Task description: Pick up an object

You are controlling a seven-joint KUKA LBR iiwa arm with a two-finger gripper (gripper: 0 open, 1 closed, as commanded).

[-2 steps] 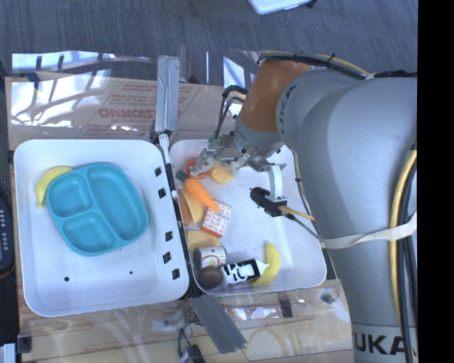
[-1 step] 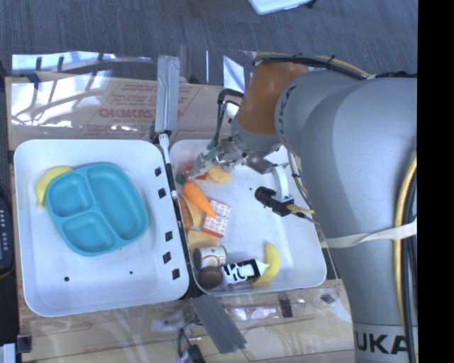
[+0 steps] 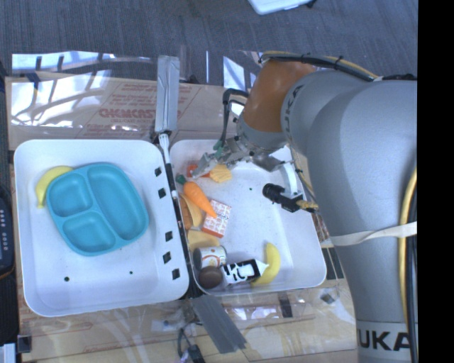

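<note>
Camera view: claw [image 3: 213,160] low at the right bin's [image 3: 301,273] far left corner, touching a yellow chip [image 3: 220,174]; grip state unclear. Just beside lie a carrot [image 3: 199,198] and small box [image 3: 217,218]; banana [image 3: 269,264] near front.

— Under the bench? Dark grey ribbed floor [image 3: 106,25], running across the top of the view.
— And the bench itself? Brown cardboard sheet [image 3: 106,106] with faint red print, covered in glossy clear plastic [image 3: 57,78] catching bright streaks of light.
— Anything else? White item [image 3: 280,6] at the top edge, too cropped to identify.
</note>
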